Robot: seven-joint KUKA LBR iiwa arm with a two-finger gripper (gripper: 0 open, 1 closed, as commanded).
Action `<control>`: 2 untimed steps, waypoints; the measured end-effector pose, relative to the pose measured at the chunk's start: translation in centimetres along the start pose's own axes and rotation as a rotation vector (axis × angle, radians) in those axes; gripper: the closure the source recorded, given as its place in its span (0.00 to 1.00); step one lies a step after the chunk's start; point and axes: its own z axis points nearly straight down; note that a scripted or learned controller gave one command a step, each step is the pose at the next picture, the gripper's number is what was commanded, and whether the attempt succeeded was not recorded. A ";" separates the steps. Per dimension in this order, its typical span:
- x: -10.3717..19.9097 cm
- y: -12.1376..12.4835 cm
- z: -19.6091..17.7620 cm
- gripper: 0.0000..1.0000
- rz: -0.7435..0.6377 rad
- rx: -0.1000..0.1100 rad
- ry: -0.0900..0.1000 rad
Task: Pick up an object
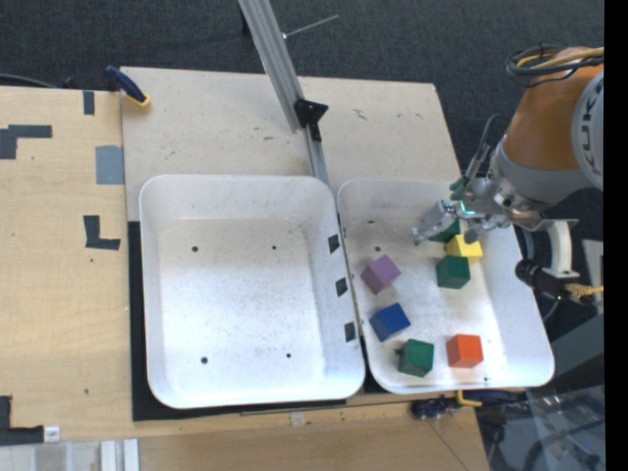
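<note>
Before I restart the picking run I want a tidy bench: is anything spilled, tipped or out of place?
Nothing stands out. All the blocks lie inside the right bin: purple block, blue block, two green blocks, orange block and yellow block. The gripper is low over the yellow one.

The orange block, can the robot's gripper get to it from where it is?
Probably yes. The orange block sits apart from its neighbours near the front of the right bin, with nothing over it. The gripper is in the same bin, farther back by the yellow block.
</note>
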 end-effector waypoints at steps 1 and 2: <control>0.0 0.1 -0.3 0.00 -0.001 -0.005 -0.001; -0.2 -0.6 4.4 0.00 0.000 0.000 -0.001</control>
